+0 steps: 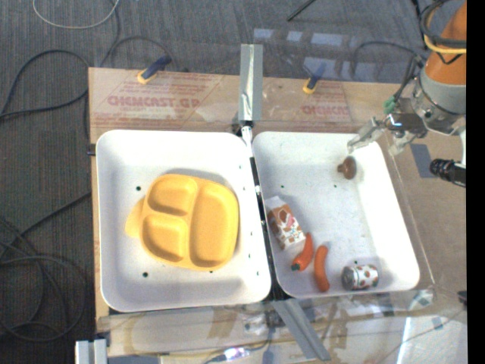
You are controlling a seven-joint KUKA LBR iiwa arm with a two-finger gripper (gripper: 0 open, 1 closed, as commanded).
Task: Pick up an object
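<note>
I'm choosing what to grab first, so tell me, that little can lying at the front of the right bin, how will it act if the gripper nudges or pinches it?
The can lies on its side, so a nudge would probably roll it, likely toward the bin wall close beside it. Its rounded, shiny-looking body may slip between fingers unless pinched squarely. It looks rigid, so it should hold its shape.

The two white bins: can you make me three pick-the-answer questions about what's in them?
1. Where is the yellow tray?
A. left bin
B. right bin
C. the floor

2. How many orange carrots are there?
A. one
B. two
C. four

3. How does the small can lie?
A. upright
B. on its side
C. inside the tray

Answers: 1 A, the tray fills the left bin's middle. 2 B, two carrots lie side by side. 3 B, it rests on its side near the right bin's front corner.
</note>
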